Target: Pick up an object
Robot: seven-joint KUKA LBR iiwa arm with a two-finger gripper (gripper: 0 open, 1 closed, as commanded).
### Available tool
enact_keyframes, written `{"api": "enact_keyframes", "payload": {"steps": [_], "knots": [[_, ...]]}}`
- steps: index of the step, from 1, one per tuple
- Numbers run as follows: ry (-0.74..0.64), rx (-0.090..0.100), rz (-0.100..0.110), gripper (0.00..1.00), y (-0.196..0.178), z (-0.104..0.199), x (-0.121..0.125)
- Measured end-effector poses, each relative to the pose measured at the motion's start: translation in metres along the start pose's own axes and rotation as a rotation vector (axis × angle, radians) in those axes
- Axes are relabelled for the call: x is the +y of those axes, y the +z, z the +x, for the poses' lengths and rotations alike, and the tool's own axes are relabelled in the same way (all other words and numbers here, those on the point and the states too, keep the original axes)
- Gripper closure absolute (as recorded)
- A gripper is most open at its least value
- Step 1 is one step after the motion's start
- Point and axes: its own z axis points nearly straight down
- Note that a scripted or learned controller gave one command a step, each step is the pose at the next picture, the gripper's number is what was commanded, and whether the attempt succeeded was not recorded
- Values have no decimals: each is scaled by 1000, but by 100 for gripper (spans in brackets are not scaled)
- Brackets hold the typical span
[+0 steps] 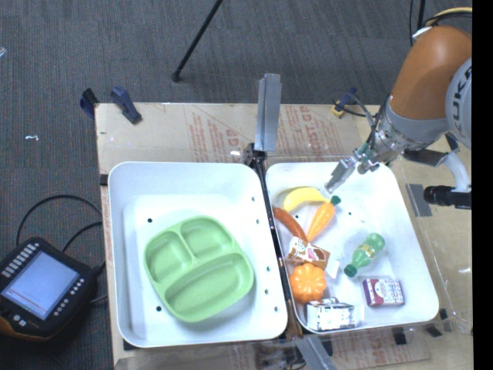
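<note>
Pick not yet made — nothing sits between the fingers of the gripper (340, 179), which hangs over the back of the right bin (412, 230), just above the carrot (321, 218) and the banana (302, 198). The fingers look close together and empty, as far as this slanted view shows.

Candidate objects all lie in the right bin: banana and carrot at the back-left, a sausage (287, 223) along the left wall, a small snack packet (306, 251), an orange pumpkin (308, 281), a green bottle (365, 253), a red box (384, 291) and a white carton (333, 314) at the front.

Left bin (127, 206) holds only the green divided plate (199, 267).

Room: the left-hand cluster is tight (items touching or overlapping, close to the wall); bottle and red box stand more apart — easier approach, I judge.
</note>
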Motion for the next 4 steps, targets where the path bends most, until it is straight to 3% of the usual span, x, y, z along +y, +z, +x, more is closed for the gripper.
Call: {"api": "enact_keyframes", "payload": {"steps": [1, 2, 4], "knots": [[91, 2, 2, 0, 36, -16, -33], [79, 1, 3, 0, 110, 22, 8], [126, 2, 2, 0, 128, 47, -78]]}}
